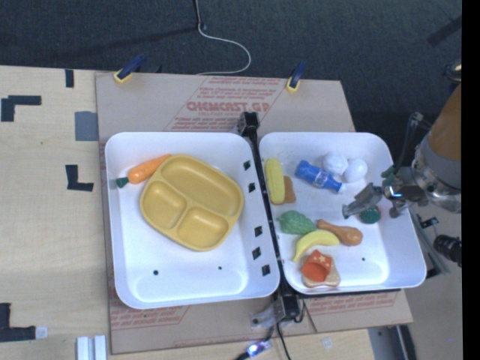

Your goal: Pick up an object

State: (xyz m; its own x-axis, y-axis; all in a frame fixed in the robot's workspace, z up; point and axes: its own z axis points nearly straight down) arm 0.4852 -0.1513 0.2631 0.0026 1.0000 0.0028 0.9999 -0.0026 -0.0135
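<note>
My gripper (373,203) hangs spread apart over the right white bin (397,272), holding nothing. A small round dark green toy (369,217) sits just under it, at six o'clock. Next I drop and pinch.

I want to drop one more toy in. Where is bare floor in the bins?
Left bin: bare along the near edge, below the yellow tray. Right bin: crowded, with one small bare patch in the near right corner, beyond the drumstick.
</note>
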